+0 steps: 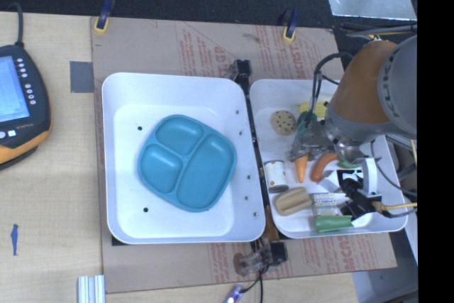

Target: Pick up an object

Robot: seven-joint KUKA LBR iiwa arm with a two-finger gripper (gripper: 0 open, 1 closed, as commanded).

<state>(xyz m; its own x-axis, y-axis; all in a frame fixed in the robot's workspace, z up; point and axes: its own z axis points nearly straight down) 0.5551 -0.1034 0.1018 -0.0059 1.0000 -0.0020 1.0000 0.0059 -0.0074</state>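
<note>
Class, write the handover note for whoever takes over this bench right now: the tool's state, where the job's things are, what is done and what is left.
Tool: low in the right bin, over the carrot and close to the cookie; whether it is open or shut cannot be told.
Things: the right bin also holds an orange sausage-shaped piece, a small white bottle, a tan bread roll and a green marker. The left bin holds a blue divided plate.
Done: nothing seen lifted.
Left: grasp one thing and raise it.
</note>
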